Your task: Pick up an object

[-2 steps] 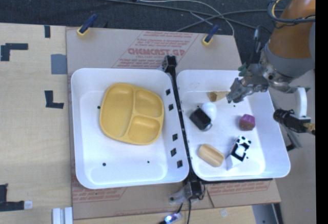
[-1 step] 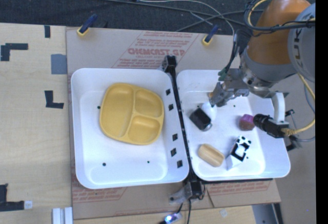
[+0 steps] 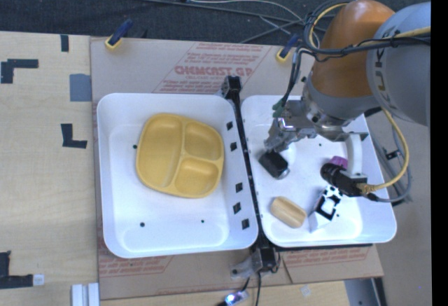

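My gripper [image 3: 278, 145] hangs over the left part of the right bin [image 3: 378, 231], centre right of the frame, and I cannot tell whether it is apart or together. A black block [image 3: 274, 164] lies just under its tip; whether they touch I cannot tell. A tan roll [image 3: 288, 212] lies lower in the same bin, beside a black-and-white tag [image 3: 326, 205]. A yellow plate [image 3: 180, 155] lies in the left bin [image 3: 112, 213].
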`<act>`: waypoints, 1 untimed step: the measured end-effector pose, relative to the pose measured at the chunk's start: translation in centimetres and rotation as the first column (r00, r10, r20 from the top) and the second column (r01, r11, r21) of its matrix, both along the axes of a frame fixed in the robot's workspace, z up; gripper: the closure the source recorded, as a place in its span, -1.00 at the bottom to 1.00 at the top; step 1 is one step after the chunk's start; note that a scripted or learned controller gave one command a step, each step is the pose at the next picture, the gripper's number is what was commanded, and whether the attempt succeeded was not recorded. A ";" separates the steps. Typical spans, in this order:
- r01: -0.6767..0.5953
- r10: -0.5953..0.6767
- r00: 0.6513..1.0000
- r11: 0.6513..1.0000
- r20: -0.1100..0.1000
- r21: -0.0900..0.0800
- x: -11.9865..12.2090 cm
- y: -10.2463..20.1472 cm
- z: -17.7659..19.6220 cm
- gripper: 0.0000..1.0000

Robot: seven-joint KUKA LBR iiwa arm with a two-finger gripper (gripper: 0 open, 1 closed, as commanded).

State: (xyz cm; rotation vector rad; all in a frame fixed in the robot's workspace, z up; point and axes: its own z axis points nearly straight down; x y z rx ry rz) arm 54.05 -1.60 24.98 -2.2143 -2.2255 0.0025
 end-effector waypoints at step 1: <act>-0.001 0.001 1.000 1.000 -0.001 0.000 -0.8 5.3 -1.5 1.00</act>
